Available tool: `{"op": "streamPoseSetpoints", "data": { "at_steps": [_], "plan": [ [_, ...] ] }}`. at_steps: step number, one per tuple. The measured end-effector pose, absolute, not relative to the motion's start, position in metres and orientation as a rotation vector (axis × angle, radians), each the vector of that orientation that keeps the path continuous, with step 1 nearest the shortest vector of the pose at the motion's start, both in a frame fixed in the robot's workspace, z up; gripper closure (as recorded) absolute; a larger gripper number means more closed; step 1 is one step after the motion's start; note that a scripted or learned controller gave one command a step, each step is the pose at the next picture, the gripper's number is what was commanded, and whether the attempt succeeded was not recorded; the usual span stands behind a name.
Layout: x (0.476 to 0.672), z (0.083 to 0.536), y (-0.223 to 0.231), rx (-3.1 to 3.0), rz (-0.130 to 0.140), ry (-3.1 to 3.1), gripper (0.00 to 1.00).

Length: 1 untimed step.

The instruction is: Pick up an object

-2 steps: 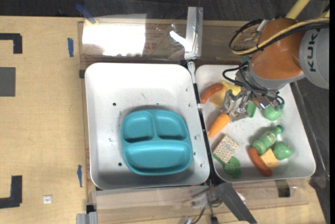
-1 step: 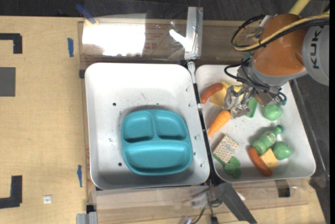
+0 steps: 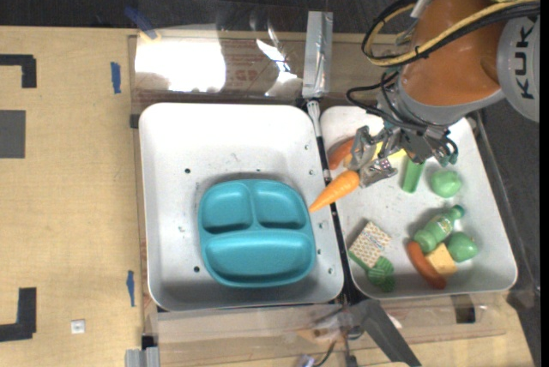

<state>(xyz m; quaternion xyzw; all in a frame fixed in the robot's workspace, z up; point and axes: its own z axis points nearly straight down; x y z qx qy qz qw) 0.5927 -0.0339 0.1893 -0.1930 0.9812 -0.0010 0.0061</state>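
Gripper (image 3: 371, 161) low over right bin (image 3: 493, 262), beside carrot (image 3: 334, 189)

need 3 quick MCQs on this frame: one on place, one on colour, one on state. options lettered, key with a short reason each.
1. Where does the teal divided tray lie?
A. in the left bin
B. in the right bin
C. on the bare bench

2. What colour is the carrot at the ridge between the bins?
A. purple
B. orange
C. white

3. How does the carrot lie?
A. fully inside the left bin
B. across the ridge, tip over the left bin
C. upright on its end

Key:
1 A: the tray rests on the left bin's floor.
2 B: its body is plainly orange.
3 B: its thick end is beside the gripper over the right bin, and its tip points past the ridge.
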Motion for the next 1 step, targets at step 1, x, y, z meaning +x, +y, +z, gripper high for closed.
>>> {"op": "streamPoseSetpoints", "data": {
  "at_steps": [1],
  "plan": [
    [0.6634,0.2469,-0.0312,-0.986,-0.002,2.970,1.00]
  ]
}}
